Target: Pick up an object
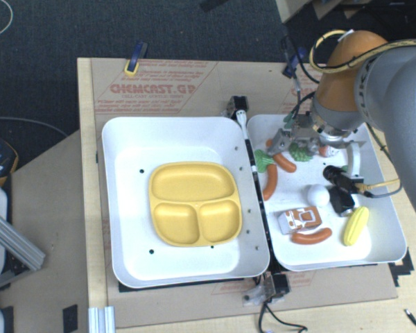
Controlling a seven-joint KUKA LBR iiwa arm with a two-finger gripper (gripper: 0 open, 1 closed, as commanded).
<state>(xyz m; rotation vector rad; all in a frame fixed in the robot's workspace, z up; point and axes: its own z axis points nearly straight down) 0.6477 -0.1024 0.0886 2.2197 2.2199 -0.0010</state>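
From the overhead camera, the pincer (296, 139) hung low over the far left corner of the right bin (381, 245), right by the green toy (263, 161) and a small sausage (285, 161). Honestly couldn't tell its state. The yellow tray (194, 203) sat mid left bin (125, 186); corn (356, 226) lay near the right bin's near right corner.

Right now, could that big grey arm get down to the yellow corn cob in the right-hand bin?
Probably yes. The corn cob lies bare near the right bin's edge, with nothing on top of it. The gripper hangs over the bin's far end, so it would only need to swing across.
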